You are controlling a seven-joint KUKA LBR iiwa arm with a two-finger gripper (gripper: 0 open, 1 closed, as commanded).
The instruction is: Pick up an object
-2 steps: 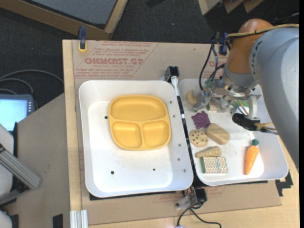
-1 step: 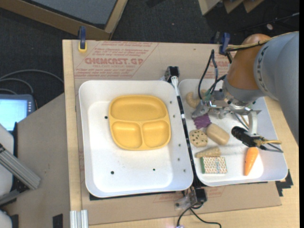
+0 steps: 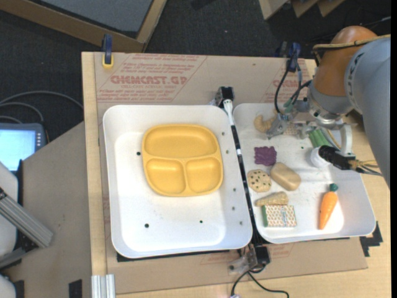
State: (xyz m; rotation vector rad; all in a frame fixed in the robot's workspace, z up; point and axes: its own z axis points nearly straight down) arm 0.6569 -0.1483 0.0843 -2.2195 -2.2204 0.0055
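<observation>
Left bin (image 3: 124, 185): yellow divided tray (image 3: 182, 159) sits centre-top, bare white floor around it, most toward near edge. Right bin (image 3: 360, 219): tan piece (image 3: 263, 123) at far-left corner, purple grapes (image 3: 265, 156) below it, cookie (image 3: 258, 180), bread roll (image 3: 285, 177), cracker (image 3: 272, 199), green-striped packet (image 3: 279, 216) clustered left-centre; carrot (image 3: 327, 209) upright-ish near right rim, open floor between. Gripper (image 3: 291, 124) low over far end of right bin, just beside tan piece; cannot tell how wide claw stands or whether it touches anything. Bench (image 3: 149, 79): brown board with red lettering; dark floor beyond.
</observation>
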